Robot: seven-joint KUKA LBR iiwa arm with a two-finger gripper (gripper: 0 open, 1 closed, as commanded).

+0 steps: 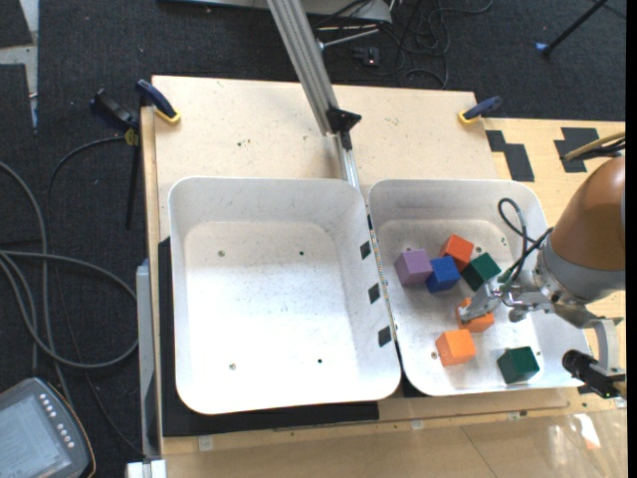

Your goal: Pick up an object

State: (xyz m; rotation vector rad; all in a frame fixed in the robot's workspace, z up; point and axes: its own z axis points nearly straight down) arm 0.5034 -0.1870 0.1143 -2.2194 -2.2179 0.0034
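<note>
My gripper point(479, 303) is low in the right bin point(435, 203), reaching in from the right. Directly under and against it lies a small orange block point(480, 319), partly hidden by the gripper. Above and to the left sit a purple block point(413, 265), a blue block point(443, 275), an orange block point(459, 249) and a dark green block point(486, 268), close together. A larger orange cube point(456, 347) lies nearer the front, and a green cube point(519, 363) at the front right.
The left bin point(199, 267) stands beside the right one, sharing a middle wall point(376, 277). A slanted metal pole point(304, 53) rises from the bench behind the bins. Clamps hold the board's back corners.
</note>
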